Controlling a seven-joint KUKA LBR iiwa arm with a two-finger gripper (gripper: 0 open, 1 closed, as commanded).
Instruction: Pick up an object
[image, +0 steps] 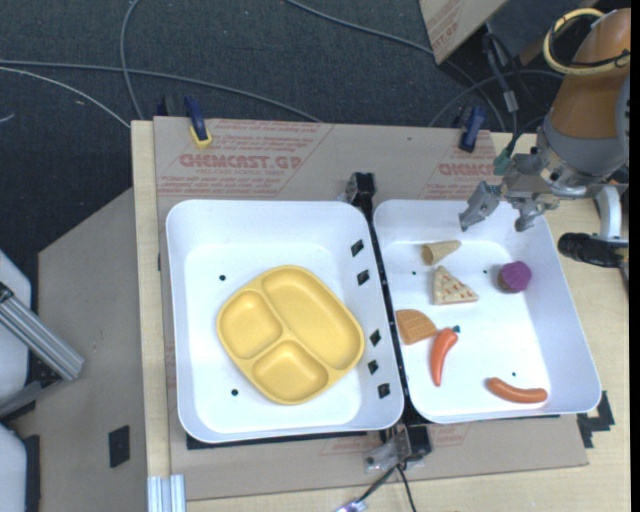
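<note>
The arm (590, 90) is cut off at the picture's right edge and top, and cables trail out of frame over the dark floor (80, 100) around the cardboard-topped bench (290, 150). On the bench, the left bin (190, 300) holds a yellow divided plate (288, 333), while the right bin (560, 330) holds a cone (439, 251), a sandwich wedge (454, 288), a purple ball (514, 276), a bread slice (414, 325), a chili pepper (443, 355) and a sausage (517, 391). The gripper (500, 212) hovers over the right bin's far edge with its fingers (474, 211) spread apart and nothing between them, the cone lying near it at about seven o'clock and the purple ball at about five o'clock.
</note>
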